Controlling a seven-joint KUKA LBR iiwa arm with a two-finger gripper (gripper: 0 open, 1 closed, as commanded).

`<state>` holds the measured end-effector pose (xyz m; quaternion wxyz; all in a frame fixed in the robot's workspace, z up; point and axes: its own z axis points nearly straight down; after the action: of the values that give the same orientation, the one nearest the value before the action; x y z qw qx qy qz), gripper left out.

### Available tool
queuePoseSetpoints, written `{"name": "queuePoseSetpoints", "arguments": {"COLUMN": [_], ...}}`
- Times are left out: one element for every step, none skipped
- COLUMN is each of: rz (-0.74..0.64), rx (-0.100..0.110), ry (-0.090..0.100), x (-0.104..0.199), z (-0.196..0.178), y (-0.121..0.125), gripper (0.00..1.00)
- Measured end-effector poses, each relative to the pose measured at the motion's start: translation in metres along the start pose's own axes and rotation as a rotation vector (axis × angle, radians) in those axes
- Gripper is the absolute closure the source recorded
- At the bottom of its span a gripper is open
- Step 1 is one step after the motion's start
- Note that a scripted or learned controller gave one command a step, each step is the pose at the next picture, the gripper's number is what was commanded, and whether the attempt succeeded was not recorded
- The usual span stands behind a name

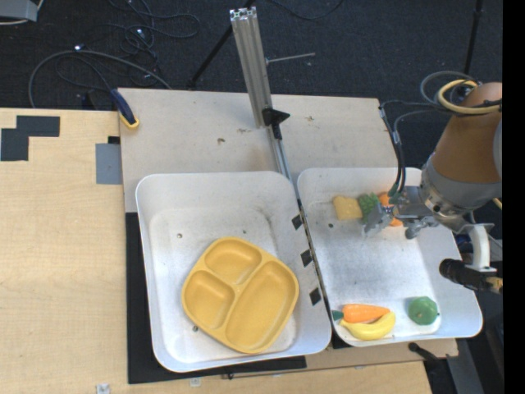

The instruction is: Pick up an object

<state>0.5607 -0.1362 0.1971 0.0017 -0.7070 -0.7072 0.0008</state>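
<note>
Clearly the arm (pixel 463 150) was in the reach-and-close step, low over the far part of the right bin (pixel 373 261). Its pincer (pixel 392 218) sat among a small cluster there: a yellow piece (pixel 347 208) to the left, a green piece (pixel 368 203) just beside it, and an orange piece (pixel 385 199) touching or nearly touching the metal. Whether the pincer was wide, narrow or closed on anything could not be told; the wrist and the cluster hid the tips, and no item showed plainly between them.

Other candidates lay well apart at the near edge of the same bin: a carrot (pixel 364 312) resting against a banana (pixel 371 327), and a green ball (pixel 422 309) to their right. A yellow divided tray (pixel 239 294) lay in the left bin (pixel 164 220).

By my judgement, nothing was yet lifted. The next move called for closing squarely on one piece of the far cluster, likely the orange or green one, then rising straight up. Crowding was the risk: a neighbour could be nudged or pinched along.
</note>
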Motion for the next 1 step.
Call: {"name": "queuePoseSetpoints", "arguments": {"rz": [-0.001], "rx": [0.006], "ry": [0.001], "x": [0.004], "z": [0.0637], "y": [-0.0046], "gripper": [0.0]}}
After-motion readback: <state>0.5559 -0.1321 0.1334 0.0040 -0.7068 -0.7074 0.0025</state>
